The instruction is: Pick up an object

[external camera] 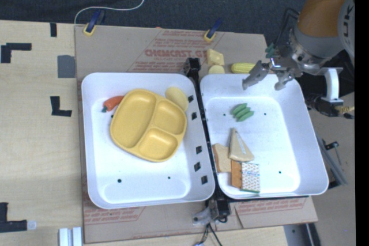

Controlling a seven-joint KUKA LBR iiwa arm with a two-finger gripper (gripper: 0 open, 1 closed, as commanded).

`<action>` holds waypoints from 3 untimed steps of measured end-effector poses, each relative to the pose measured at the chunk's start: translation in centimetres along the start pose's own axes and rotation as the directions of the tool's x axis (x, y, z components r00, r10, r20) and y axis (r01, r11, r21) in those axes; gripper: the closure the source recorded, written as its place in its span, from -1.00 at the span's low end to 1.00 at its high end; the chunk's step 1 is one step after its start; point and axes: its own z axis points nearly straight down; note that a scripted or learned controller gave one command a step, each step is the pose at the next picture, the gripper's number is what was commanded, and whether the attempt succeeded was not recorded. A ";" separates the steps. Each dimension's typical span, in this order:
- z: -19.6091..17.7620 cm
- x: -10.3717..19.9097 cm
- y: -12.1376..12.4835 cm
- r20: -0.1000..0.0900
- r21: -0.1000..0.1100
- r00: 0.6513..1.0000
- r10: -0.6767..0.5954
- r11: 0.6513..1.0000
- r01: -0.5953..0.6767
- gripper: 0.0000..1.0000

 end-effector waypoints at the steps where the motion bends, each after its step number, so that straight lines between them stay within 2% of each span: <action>1: 11.0 -2.2 3.5 0.002 0.004 1.000 0.001 1.000 -0.001 -1.00; 2: 18.2 -2.5 2.7 0.003 0.000 1.000 0.000 1.000 0.000 -1.00; 3: 17.7 -0.3 2.6 0.002 -0.002 1.000 0.000 1.000 0.000 -1.00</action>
